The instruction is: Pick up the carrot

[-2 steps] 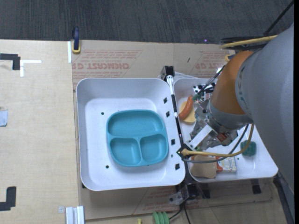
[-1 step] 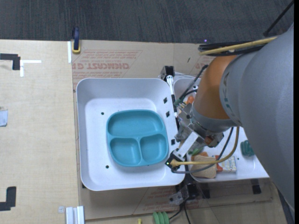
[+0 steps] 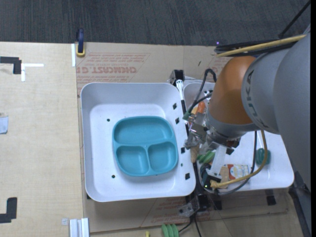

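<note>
Orange shows in a small patch at the upper left edge of my wrist, in the right bin [image 3: 276, 174], and I judge that to be the carrot [image 3: 199, 108], just beside my gripper [image 3: 201, 144]. My own arm hides its long axis and the state of my grip, so I cannot tell either
</note>
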Available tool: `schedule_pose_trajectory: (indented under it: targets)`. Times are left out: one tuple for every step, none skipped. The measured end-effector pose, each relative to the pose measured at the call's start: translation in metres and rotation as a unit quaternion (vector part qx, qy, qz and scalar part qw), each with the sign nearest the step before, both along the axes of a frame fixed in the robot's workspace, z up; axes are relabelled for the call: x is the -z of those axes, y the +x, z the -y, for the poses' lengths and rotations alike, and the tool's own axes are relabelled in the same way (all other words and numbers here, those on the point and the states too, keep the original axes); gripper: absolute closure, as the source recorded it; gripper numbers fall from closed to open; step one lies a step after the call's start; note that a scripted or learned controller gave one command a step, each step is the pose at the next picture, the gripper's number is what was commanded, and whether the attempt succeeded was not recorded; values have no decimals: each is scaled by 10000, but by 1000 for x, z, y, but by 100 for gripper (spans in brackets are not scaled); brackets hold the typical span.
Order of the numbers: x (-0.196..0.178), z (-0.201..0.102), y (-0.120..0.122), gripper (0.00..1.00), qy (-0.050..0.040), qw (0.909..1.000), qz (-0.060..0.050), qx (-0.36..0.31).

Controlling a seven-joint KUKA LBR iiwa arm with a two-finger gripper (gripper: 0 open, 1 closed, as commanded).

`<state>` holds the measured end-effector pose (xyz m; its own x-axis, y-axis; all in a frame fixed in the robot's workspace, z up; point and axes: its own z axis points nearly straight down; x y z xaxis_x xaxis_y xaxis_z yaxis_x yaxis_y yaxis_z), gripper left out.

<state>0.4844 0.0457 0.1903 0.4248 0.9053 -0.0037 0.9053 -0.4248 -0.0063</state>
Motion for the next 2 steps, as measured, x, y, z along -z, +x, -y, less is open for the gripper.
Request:
schedule_pose_trajectory:
  targets:
    - [-3, 23, -6, 100, 6, 9939, 15, -1104]
    - [-17, -83, -6, 100, 0, 9798, 23, -1999]
